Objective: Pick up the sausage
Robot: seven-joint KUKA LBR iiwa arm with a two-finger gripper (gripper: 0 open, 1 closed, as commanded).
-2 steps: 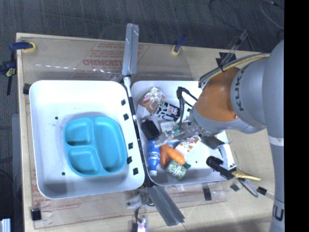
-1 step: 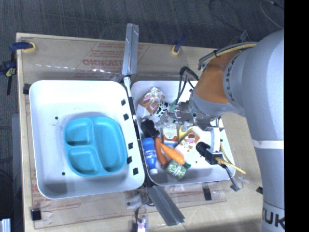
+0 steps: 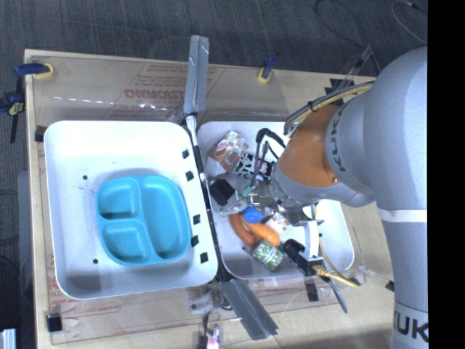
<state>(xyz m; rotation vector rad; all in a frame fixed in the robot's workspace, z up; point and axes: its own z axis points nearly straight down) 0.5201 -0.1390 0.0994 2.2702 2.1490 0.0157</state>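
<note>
One smooth orange sausage [image 3: 256, 230] is lying in the right bin [image 3: 341, 247], just beneath the gripper [image 3: 260, 208], whose opening cannot be told. One blue three-compartment tray [image 3: 142, 219] is sitting in the left bin [image 3: 65, 166].

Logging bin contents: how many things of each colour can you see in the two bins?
Blue: 2, the tray and a small blue piece
Orange: 1, the sausage
Green: 1, a packet
Brown and white: 1, a wrapped snack
Total: 5

Bench [image 3: 109, 86] bears two white bins side by side: left bin [image 3: 65, 158], right bin [image 3: 341, 249].
</note>
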